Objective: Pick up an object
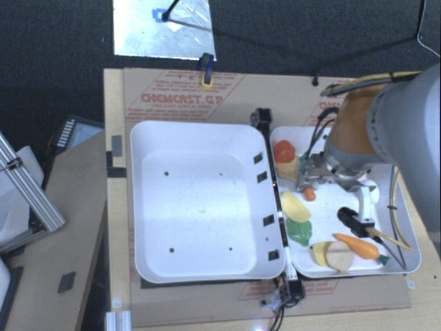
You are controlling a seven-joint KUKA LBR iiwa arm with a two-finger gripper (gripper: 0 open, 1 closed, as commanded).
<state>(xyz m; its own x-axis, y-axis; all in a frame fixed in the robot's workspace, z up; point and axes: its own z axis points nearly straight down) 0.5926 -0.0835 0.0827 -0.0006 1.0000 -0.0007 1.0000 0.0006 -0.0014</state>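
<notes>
"CHEMCAST GP" lettering (181,97) on the board (227,92) behind the bins

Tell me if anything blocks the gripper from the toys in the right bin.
Nothing visible does. The gripper hangs low in the right bin, with the red tomato just beside it and a small orange piece right below. The carrot and green piece lie farther off, uncovered.
</notes>
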